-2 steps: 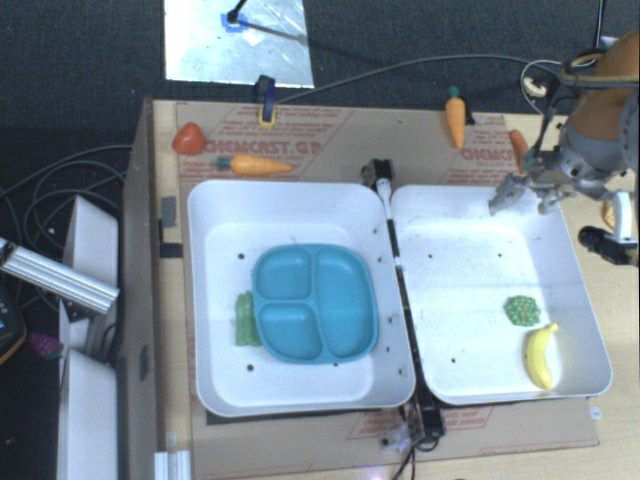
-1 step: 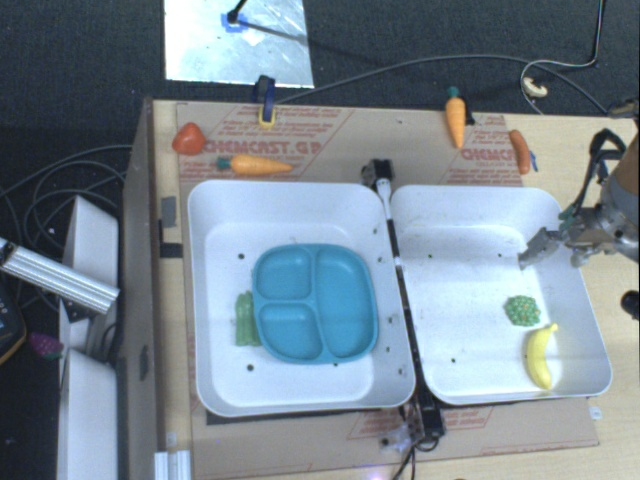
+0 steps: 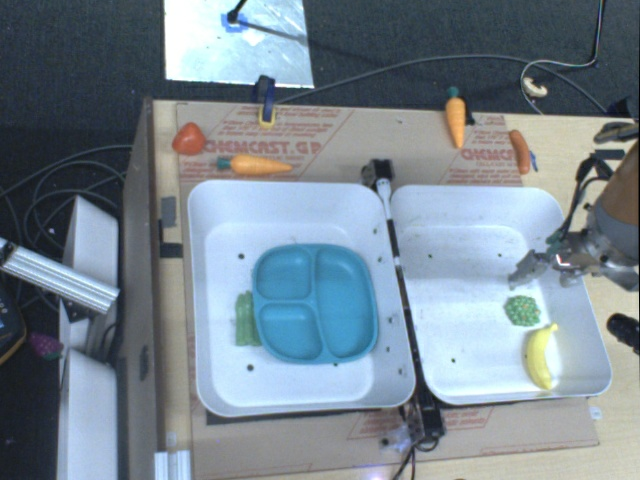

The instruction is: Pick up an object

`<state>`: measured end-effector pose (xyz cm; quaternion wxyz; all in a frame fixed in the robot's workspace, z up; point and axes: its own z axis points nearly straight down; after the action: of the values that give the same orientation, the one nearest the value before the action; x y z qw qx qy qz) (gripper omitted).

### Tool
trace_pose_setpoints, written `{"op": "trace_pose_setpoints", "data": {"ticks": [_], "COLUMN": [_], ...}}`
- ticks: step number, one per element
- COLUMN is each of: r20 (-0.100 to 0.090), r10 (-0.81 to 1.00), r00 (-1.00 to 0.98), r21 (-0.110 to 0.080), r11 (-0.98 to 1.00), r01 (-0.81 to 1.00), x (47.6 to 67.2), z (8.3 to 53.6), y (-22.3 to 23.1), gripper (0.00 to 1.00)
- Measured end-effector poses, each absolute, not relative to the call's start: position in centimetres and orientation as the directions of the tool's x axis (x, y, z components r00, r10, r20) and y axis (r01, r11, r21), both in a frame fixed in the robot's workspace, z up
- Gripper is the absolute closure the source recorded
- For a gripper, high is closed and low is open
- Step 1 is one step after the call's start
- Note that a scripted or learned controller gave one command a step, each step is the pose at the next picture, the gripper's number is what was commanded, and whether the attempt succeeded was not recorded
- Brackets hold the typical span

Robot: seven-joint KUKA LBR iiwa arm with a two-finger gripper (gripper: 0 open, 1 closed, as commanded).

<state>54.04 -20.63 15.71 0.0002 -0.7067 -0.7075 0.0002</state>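
The gripper (image 3: 535, 264) hangs low over the right bin (image 3: 470, 218), near its right wall, and its two thin metal fingers stand apart with nothing between them. Just below the fingers, close but not touching as far as I can see, lies a small green bumpy thing (image 3: 521, 310), round and rough like a cluster of peas. A little further toward the front corner lies a yellow banana (image 3: 540, 356), smooth, curved and probably plastic. I judge that the task is at its beginning: no object is lifted yet, and the approach, the closing and the lift are all left to do. The green piece looks like the nearest target. The left bin (image 3: 230, 218) holds a glossy blue plate (image 3: 314, 303) with compartments and a flat green strip (image 3: 245, 320) beside it. On the bench (image 3: 330, 143) behind the bins rest two orange carrots (image 3: 260, 166) (image 3: 456, 120).
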Motion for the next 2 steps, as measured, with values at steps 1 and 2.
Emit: {"op": "trace_pose_setpoints", "data": {"ticks": [1, 2], "r20": [0.000, -0.001], "r10": [1.000, 1.000], "r00": [-0.001, -0.001], "r21": [0.000, 0.001], "r11": [0.001, 0.001], "r01": [1.000, 1.000], "x": [53.5, 52.7], "z": [11.4, 8.4], "y": [-20.6, -20.7], "gripper": [0.00, 0.00]}}
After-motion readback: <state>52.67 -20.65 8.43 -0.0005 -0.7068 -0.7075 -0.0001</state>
